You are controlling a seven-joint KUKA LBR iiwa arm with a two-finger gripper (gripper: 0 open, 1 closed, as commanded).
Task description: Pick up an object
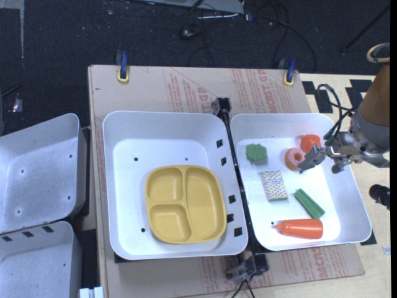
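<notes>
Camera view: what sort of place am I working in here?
Probably a robotics lab test bench, not a kitchen. Two white bins sit on a board held by clamps, cables trail over the dark floor, and the right bin holds toy food such as an orange bottle.

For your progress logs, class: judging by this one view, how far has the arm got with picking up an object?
Done: the end effector has reached into the right bin, beside the pink ring and the red-orange piece. In hand: nothing visibly gripped. Left: grasping and lifting; the green studded block, patterned packet, green bar and orange bottle all lie on the bin floor.
</notes>
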